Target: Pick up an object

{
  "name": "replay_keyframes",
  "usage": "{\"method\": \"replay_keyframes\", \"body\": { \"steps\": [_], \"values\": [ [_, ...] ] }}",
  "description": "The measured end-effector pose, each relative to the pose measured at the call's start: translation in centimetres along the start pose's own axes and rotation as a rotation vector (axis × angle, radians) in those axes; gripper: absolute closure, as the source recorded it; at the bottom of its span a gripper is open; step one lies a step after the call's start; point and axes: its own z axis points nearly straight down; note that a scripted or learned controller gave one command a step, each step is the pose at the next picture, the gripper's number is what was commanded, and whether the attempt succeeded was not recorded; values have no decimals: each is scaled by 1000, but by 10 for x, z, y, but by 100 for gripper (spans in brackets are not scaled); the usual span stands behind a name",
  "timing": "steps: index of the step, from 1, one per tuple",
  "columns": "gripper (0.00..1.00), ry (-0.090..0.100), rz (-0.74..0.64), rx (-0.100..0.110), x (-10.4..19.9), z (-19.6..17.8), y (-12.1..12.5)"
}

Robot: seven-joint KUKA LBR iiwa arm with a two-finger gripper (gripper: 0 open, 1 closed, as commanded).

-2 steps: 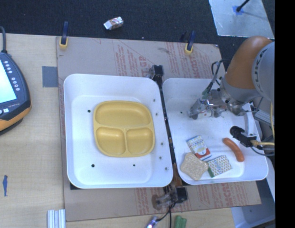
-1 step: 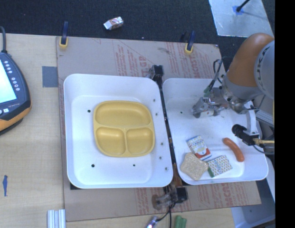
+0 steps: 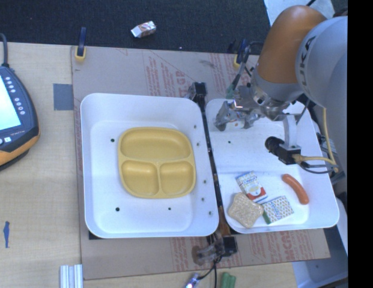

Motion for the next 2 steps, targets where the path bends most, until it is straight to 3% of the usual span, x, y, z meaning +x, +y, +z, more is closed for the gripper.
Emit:
{"method": "replay_keyframes", "body": {
  "steps": [1, 2],
  "values": [
    [100, -2, 1, 0, 14, -41, -23],
    [100, -2, 0, 3, 59, -50, -42]
  ]
}}
